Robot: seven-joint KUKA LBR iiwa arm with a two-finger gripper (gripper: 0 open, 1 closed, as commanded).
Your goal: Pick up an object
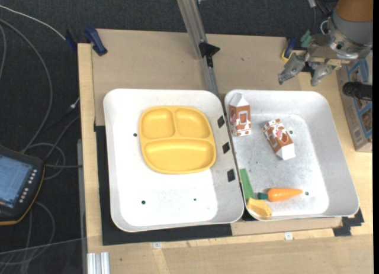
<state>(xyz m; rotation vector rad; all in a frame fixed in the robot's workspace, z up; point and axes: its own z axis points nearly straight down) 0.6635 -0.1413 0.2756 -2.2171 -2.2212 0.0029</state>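
My gripper (304, 75) hangs above the bench just beyond the far edge of the right bin (331, 148). Its two fingers are spread, open, with nothing between them. In that bin a brown-and-white carton (239, 116) stands at the far left corner. A second, similar carton (279, 139) lies tilted near the middle. An orange carrot (283, 194) lies along the near edge, with a small yellow piece (259, 208) at the near left corner. A yellow divided plate (176, 138) rests in the left bin (166, 208).
A metal post (192, 15) rises at the back between the bins. A green strip (244, 182) lies by the right bin's left wall. A box (358, 119) stands at the bench's right edge. A tablet (15, 181) and cables lie left of the bench.
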